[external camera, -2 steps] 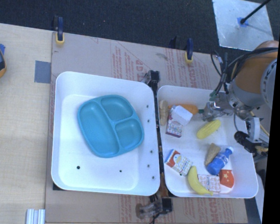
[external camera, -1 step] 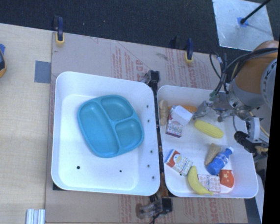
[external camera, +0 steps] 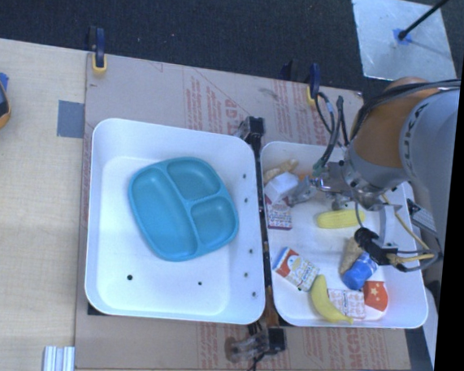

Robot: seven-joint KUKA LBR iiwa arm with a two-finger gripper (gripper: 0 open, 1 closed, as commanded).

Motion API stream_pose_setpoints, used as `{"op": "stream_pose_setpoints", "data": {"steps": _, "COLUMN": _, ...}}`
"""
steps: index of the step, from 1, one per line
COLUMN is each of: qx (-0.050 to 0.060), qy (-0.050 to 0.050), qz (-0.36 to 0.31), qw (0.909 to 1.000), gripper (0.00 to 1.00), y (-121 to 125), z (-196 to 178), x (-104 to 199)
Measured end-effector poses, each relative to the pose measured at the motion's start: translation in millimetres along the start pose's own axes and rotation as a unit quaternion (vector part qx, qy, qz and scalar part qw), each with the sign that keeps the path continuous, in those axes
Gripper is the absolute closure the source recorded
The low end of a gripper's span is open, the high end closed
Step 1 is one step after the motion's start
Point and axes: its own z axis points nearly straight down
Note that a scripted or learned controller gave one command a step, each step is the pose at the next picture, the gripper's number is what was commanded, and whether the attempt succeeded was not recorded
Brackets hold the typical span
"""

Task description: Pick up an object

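Grey two-finger gripper [external camera: 303, 191] reaches low into the shallow white right bin [external camera: 415, 316], beside a small white carton [external camera: 279, 187] at the bin's far-left corner, a likely target; finger state cannot be told.

Loose toy items [external camera: 331, 300] in right bin [external camera: 415, 320]

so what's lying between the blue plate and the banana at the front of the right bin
In the camera view, between the blue plate and the banana come the two bins' adjoining rims, then a small white carton with a red and blue print lying flat just beside the banana.
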Motion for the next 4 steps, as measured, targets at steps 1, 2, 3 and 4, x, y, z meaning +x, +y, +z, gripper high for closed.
{"op": "stream_pose_setpoints", "data": {"steps": 1, "qx": 0.001, "qy": 0.001, "qz": 0.000, "qw": 1.0000, "gripper": 0.00, "y": 35.7, "z": 1.7, "x": -44.7}}
{"op": "stream_pose_setpoints", "data": {"steps": 2, "qx": -0.001, "qy": 0.000, "qz": 0.001, "qw": 1.0000, "gripper": 0.00, "y": -11.8, "z": 1.3, "x": 17.6}}
{"op": "stream_pose_setpoints", "data": {"steps": 3, "qx": 0.001, "qy": 0.001, "qz": 0.000, "qw": 1.0000, "gripper": 0.00, "y": -53.1, "z": 2.2, "x": 20.2}}
{"op": "stream_pose_setpoints", "data": {"steps": 4, "qx": 0.001, "qy": 0.000, "qz": -0.002, "qw": 1.0000, "gripper": 1.00, "y": -53.0, "z": -8.0, "x": 19.0}}
